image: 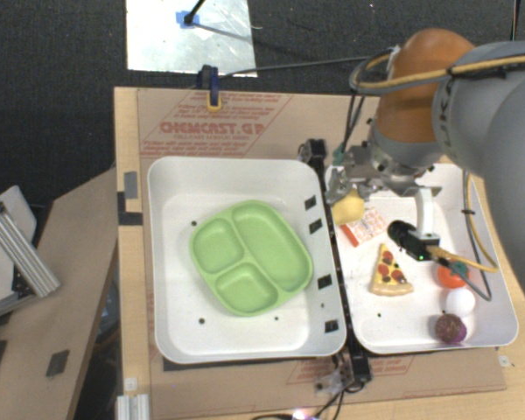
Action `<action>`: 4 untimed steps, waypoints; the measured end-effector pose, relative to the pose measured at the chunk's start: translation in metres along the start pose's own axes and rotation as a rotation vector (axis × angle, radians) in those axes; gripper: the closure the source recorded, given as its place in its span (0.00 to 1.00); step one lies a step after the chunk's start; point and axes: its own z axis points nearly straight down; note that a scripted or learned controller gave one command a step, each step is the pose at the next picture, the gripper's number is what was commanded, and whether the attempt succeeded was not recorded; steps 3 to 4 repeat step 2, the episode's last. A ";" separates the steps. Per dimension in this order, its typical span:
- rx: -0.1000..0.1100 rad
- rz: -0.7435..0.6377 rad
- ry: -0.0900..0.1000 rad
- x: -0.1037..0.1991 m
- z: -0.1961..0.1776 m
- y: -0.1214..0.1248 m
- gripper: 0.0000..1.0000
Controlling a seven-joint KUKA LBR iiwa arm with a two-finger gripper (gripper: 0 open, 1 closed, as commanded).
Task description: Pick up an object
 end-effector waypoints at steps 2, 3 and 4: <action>0.000 0.000 0.001 0.104 -0.023 -0.001 1.00; 0.000 0.000 0.001 0.104 -0.023 -0.001 1.00; 0.000 0.000 0.001 0.104 -0.023 -0.001 1.00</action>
